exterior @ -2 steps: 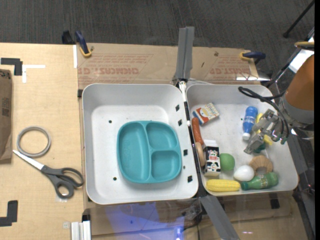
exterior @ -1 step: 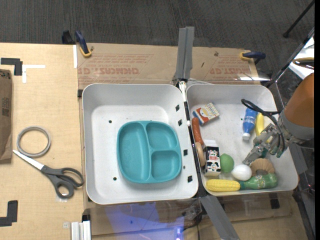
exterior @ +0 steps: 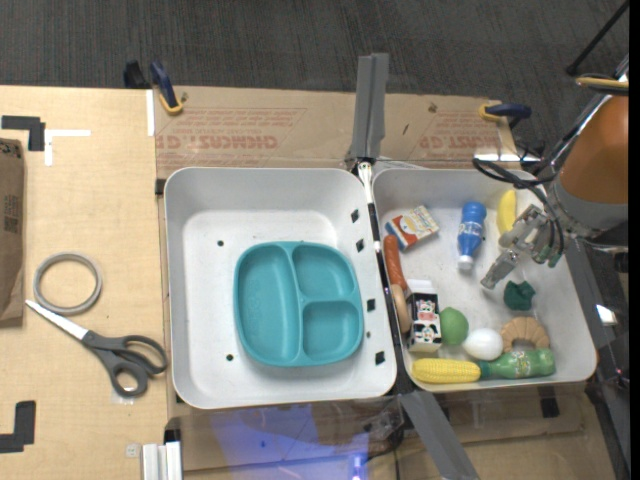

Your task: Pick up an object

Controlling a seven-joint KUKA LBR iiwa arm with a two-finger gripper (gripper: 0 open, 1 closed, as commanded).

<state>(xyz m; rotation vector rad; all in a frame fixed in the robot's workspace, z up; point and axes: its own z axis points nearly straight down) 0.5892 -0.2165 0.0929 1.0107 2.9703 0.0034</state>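
My gripper (exterior: pixel 503 260) hangs over the right side of the right bin (exterior: pixel 575 298), fingers spread and open, with nothing between them. It sits between a blue bottle (exterior: pixel 470 230) to its left and a dark green toy (exterior: pixel 519 294) just below it. A yellow banana (exterior: pixel 508 211) lies just behind it. The same bin also holds a red-and-white carton (exterior: pixel 413 226), a sausage (exterior: pixel 392 258), a black-and-white milk carton (exterior: pixel 425 320), a green lime (exterior: pixel 454 325), a white egg (exterior: pixel 483 344), a corn cob (exterior: pixel 446 371) and a green bottle (exterior: pixel 520 365).
The left bin (exterior: pixel 190 268) holds a teal divided plate (exterior: pixel 298 303). On the bench to the left lie scissors (exterior: pixel 110 346) and a tape roll (exterior: pixel 67 281). A grey divider bar (exterior: pixel 370 108) runs up behind the two bins.
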